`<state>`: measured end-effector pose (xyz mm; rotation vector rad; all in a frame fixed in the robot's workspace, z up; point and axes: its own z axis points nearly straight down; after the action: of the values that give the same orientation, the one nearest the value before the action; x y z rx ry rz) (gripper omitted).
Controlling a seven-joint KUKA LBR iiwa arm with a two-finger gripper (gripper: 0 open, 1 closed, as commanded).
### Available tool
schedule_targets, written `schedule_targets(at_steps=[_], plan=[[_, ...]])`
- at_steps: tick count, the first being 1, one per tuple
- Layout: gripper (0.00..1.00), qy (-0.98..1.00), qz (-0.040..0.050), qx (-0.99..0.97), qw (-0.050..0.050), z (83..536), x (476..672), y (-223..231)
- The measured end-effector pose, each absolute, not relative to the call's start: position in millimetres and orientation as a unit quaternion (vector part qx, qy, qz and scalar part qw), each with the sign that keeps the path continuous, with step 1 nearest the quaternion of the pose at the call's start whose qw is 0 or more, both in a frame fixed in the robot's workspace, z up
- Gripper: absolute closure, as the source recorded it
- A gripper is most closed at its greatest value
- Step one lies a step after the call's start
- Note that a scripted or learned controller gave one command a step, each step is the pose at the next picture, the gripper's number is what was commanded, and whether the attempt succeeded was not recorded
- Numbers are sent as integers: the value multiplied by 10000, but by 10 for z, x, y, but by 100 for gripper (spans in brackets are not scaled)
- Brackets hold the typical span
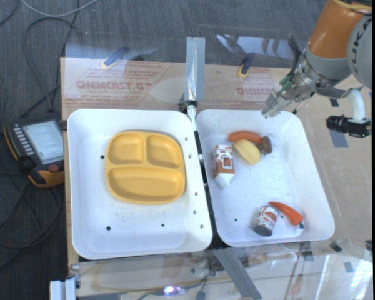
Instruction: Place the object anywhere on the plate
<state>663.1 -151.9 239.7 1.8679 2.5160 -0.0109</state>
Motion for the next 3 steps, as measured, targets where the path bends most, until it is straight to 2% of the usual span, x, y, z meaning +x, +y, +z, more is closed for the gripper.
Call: schedule_targets(at_steps=[1, 2, 3], plan=[[100, 8160, -16, 5781, 14, 2192, 6686, -1979], [100, 8270, -16, 5622, 22, 2244, 6692, -2130], [100, 8385, -7, 5449, 13, 2247, 6691, -1661]])
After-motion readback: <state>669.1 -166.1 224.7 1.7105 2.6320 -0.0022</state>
